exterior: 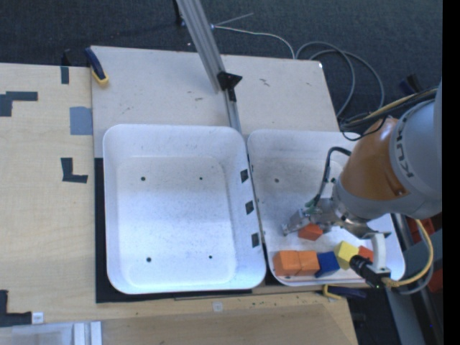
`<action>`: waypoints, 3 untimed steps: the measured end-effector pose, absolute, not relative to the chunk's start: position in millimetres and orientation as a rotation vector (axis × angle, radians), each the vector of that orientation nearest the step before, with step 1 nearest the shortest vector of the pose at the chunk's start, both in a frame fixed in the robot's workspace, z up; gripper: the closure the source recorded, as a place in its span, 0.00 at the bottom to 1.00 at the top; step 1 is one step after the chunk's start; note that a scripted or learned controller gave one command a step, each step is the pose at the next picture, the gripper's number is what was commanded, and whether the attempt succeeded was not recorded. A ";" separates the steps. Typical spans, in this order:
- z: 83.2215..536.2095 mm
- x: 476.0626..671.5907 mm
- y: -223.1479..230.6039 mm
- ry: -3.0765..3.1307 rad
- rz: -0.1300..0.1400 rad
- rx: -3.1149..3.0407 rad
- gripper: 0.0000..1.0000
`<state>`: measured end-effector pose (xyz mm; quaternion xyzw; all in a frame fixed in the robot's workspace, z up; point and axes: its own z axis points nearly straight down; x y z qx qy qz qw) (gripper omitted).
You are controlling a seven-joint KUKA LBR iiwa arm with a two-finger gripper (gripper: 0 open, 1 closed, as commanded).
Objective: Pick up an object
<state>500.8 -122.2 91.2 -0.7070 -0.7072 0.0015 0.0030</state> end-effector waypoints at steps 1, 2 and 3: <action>100.7 501.9 -123.0 -2.219 0.005 -2.217 1.00; 196.1 528.1 -40.5 -2.234 -0.009 -2.213 1.00; 190.9 514.5 44.7 -2.228 0.001 -2.207 1.00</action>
